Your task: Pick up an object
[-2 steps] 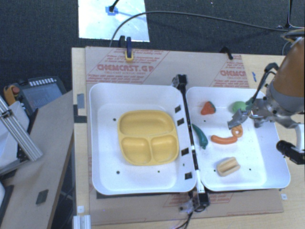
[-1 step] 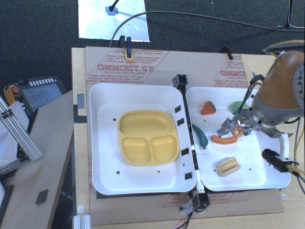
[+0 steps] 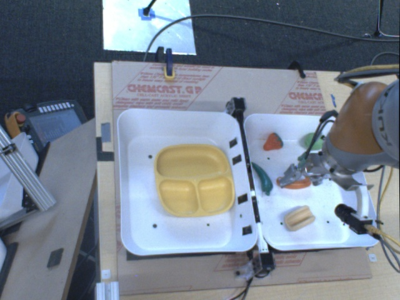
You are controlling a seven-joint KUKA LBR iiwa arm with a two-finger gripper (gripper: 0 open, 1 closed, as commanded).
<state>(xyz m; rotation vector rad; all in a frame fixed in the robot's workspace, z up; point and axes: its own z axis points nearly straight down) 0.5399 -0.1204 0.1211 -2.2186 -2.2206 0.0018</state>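
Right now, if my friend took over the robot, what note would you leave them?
Tool: low in the right bin, right over an orange piece. I cannot tell if it is open or shut, or if it has hold of anything.
Right bin also has: a red-orange piece near the back, a green piece partly behind the arm, a dark green pepper by the left wall, and a tan bread roll at the front.
Left bin: a yellow divided tray.
Done: nothing clearly lifted.
Left: grab one thing and raise it.
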